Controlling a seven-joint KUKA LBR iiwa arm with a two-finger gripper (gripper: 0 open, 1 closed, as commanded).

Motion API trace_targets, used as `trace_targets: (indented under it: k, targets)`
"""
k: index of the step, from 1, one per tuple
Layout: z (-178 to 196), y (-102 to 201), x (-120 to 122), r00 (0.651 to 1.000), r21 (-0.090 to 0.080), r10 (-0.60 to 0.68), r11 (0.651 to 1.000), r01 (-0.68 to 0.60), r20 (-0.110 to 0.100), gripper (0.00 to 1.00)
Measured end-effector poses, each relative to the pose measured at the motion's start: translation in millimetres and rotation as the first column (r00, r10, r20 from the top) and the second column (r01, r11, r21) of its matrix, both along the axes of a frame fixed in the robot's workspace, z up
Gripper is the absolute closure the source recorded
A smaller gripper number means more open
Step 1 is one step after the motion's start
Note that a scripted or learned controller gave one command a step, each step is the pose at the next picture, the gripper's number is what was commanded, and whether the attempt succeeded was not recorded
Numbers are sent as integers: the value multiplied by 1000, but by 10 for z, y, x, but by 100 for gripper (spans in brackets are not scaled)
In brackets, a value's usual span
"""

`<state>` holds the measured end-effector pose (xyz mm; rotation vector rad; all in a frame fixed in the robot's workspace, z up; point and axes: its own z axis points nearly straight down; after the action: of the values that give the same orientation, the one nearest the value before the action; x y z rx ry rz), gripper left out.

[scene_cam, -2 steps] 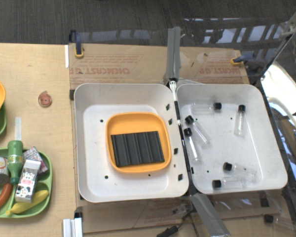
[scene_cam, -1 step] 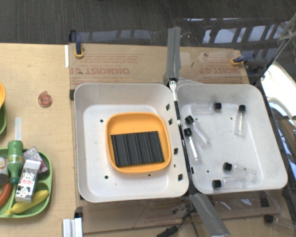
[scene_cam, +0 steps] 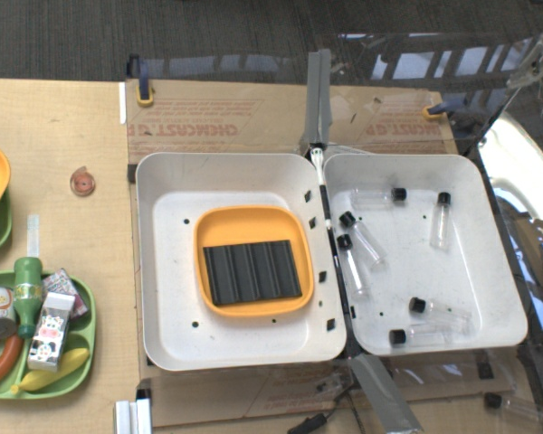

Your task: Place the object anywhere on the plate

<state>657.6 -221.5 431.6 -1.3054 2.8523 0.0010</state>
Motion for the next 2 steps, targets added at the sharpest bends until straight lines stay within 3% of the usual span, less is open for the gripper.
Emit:
trace_targets:
  k: [1, 2]
  targets:
    - [111, 1, 24, 939, -2, 344, 939, -344, 2, 0]
    - [-115, 32, 24, 702, 0, 712, 702, -712, 1, 0]
